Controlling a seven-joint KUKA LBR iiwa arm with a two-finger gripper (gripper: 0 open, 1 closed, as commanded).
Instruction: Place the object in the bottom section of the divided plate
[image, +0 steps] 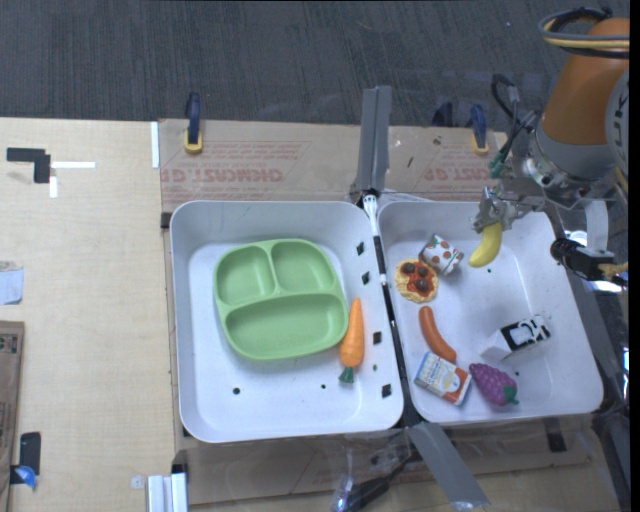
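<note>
Yellow banana (486, 246) pinched at its top end between the closed fingers of the gripper (492, 214), hanging over the far part of the right bin (570, 330), well apart from the green divided plate (282, 298) in the left bin (190, 330).

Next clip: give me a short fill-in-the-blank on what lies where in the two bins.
1. The green divided plate lies in the ____ bin.
2. The carrot lies just to the ____ of the plate.
3. The gripper has a ____ between its fingers, above the right bin.
4. The purple grapes lie beside a small juice ____.

Missing words: left; right; banana; carton
</note>
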